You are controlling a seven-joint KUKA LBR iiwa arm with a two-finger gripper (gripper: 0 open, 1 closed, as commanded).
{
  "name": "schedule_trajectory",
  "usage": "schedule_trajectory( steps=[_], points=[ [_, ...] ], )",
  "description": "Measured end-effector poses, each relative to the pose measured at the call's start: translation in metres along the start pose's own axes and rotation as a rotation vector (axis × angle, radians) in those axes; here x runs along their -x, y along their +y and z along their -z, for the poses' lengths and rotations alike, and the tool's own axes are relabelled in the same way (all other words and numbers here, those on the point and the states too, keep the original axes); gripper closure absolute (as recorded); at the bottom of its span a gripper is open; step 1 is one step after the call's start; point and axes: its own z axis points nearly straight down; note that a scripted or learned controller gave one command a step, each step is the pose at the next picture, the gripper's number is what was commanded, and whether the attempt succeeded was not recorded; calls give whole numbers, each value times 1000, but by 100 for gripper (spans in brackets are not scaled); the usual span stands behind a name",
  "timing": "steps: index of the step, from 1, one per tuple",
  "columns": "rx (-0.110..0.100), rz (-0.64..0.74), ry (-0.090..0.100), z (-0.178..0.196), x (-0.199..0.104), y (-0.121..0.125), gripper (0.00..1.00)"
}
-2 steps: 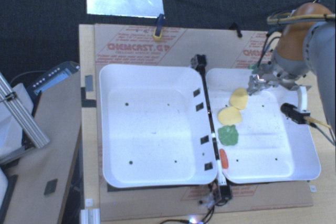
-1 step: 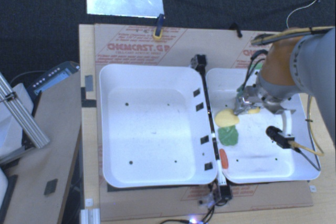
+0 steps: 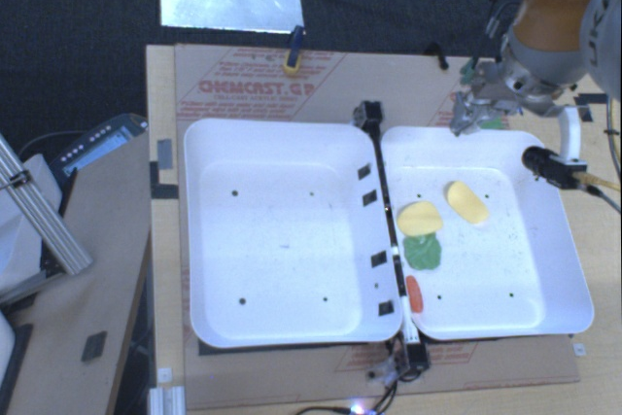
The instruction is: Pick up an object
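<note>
Four candidates: yellow oval piece, yellow rounded piece, green piece, small orange-red piece; all lie in the right bin, right of frame centre.
Gripper place: gripper hangs over the upper rim of the right bin, in the upper right of the frame, well apart from every piece.
Bearing to nearest piece: the yellow oval piece lies almost straight down-frame from the gripper; I judge it the nearest target.
Long axis: the oval runs from upper left to lower right; the orange-red piece runs nearly up and down the frame, close against the divider between the bins.
Crowding: the yellow rounded piece touches the green piece just below it; the oval lies apart from both.
Jaws: too small and dark here to tell whether apart or together; nothing is seen between them.
Left bin: bare white floor with dark dots.
</note>
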Motion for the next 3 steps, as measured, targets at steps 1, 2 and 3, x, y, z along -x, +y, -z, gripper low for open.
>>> schedule_trajectory(
  steps=[1, 2, 3],
  points=[
    [4, -2, -2, 141, -3, 38, 100],
    [-1, -2, -1, 263, -4, 38, 100],
    [-13, -15, -2, 270, 88, 3, 100]
  ],
)
